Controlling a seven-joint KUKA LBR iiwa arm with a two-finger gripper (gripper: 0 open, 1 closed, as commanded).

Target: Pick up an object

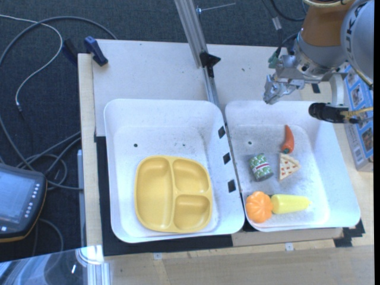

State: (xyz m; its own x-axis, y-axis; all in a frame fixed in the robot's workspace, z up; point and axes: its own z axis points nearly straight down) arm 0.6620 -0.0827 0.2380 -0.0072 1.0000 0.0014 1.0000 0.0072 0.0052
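Observation:
In the right bin (pixel 332 183) lie a small orange carrot (pixel 288 139), a green can-like toy (pixel 260 167), a triangular pizza-slice toy (pixel 288 167), an orange pumpkin (pixel 259 206) and a yellow corn-like piece (pixel 290 203). My gripper (pixel 273 94) hangs above the far left rim of that bin, well clear of the toys, with nothing seen between its fingers. The grey arm with its orange band comes in from the upper right.
The left bin (pixel 119 129) holds a yellow divided plate (pixel 173 193). A slanted metal pole (pixel 193 22) rises behind the bins. A blue clamp (pixel 95 50) sits at the bench's far left corner. Cables and a tablet (pixel 18 200) lie on the floor at left.

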